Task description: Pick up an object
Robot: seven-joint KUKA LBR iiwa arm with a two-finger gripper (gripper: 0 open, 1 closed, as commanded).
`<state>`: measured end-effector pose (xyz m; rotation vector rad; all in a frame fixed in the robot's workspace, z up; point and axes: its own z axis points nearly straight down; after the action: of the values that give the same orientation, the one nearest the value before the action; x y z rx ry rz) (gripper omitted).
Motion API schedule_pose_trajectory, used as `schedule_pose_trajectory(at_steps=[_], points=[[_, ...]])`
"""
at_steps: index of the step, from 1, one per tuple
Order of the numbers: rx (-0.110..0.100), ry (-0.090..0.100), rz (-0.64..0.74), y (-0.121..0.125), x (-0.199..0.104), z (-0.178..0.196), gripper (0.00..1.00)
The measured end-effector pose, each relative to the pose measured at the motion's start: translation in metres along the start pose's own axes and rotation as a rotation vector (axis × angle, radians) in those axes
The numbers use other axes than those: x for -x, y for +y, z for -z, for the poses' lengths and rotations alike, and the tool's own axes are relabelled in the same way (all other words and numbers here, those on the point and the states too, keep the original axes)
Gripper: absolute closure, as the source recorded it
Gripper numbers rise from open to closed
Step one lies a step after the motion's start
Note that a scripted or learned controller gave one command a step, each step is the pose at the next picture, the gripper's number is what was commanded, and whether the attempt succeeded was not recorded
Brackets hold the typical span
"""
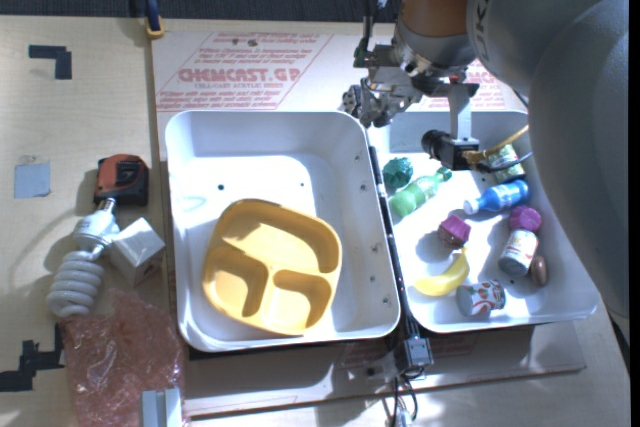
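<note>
One glossy yellow plastic tray (pixel 272 264), curved w/ compartments, in smooth left bin (pixel 200 145).

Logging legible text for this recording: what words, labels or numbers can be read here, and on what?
"CHEMCAST GP": large red print on the brown sheet behind the bins.
The smaller red lines above and below it are too blurred to read.
Dark letters on the grey arm are cut off and unreadable.
Labels on the blue bottle and small jar are too small to read.
</note>
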<state>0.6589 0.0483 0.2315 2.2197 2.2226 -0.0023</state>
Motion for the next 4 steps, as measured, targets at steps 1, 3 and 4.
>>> schedule_pose_trajectory(at_steps=[1, 3, 4], points=[[0.001, 0.000, 0.001, 0.000, -0.067, 0.002, 1.00], [0.000, 0.000, -0.003, -0.059, -0.112, 0.023, 1.00], [0.000, 0.000, 0.001, -0.006, -0.180, -0.033, 1.00]])
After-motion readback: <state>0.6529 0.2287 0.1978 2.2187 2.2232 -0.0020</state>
